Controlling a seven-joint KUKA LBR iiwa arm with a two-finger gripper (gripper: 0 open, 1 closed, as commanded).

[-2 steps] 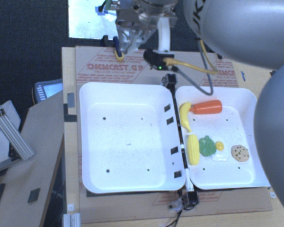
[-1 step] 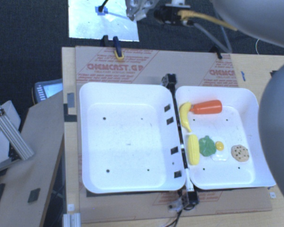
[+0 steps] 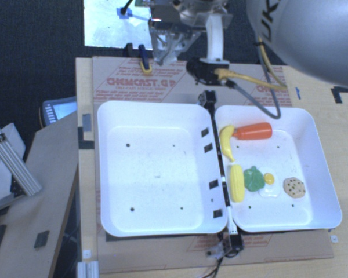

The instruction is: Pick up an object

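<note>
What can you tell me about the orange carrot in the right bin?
The carrot is a smooth, glossy orange toy, plastic by its look, tapering toward its left end. It lies almost level near the back wall of the right bin. Its narrow tip meets the top of the yellow banana. Nothing else touches it.

In the right bin point(image 3: 322, 172) I see the carrot point(image 3: 253, 131) at the back, banana point(image 3: 226, 141) left of it, corn point(image 3: 236, 182), broccoli point(image 3: 254, 179), egg point(image 3: 268, 180) and cookie point(image 3: 293, 187) in front.
</note>
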